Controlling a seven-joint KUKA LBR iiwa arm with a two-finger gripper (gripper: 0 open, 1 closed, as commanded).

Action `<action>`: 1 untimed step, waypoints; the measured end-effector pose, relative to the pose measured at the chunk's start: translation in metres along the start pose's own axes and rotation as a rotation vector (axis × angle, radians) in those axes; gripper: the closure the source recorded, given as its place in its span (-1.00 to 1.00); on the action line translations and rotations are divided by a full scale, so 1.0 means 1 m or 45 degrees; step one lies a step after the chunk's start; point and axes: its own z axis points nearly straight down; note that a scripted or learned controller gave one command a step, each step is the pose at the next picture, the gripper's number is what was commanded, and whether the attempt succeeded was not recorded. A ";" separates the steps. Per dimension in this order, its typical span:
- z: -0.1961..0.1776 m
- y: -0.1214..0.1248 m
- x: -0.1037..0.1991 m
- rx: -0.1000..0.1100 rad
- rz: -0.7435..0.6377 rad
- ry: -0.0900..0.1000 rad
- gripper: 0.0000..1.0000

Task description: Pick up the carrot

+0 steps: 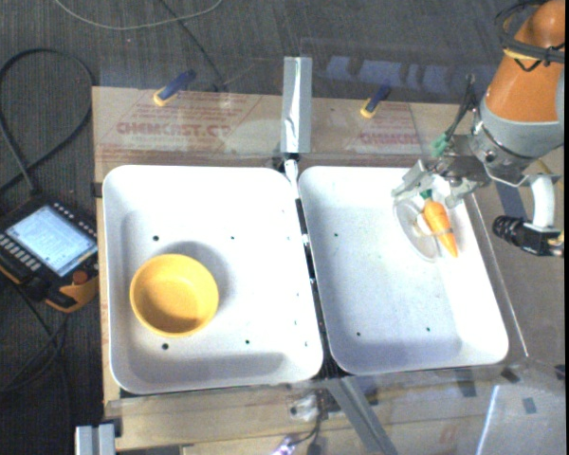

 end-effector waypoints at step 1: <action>0.072 0.034 -0.063 0.000 -0.011 -0.006 -1.00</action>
